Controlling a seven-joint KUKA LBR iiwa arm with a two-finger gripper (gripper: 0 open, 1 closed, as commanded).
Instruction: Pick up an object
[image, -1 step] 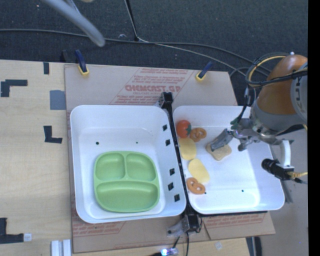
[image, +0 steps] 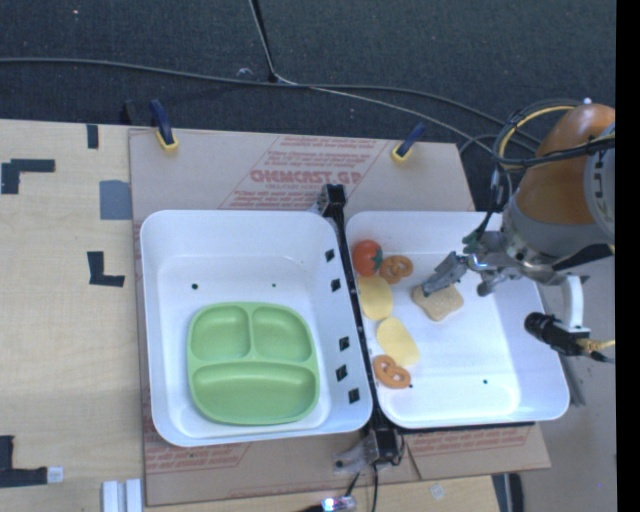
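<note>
Over the right bin (image: 520, 395), the gripper (image: 452, 280) hangs low above a tan, bread-like piece (image: 443, 303), fingers apparently spread and nothing between them, though the angle makes this hard to confirm. Nothing is lifted yet; closing and raising remain. The piece lies flat mid-bin, squarish, pale brown, just right of a pretzel (image: 396, 267) and tomato (image: 365, 254). Yellow slices (image: 377, 298) sit nearby. A green tray (image: 252, 362) occupies the left bin (image: 160, 240).

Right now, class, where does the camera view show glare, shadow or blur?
Camera view: even lighting; mild glare washes out the left white plastic bin's rim; soft shadow beneath the grey two-finger gripper beside the tan bread-shaped piece; image slightly soft throughout.
</note>
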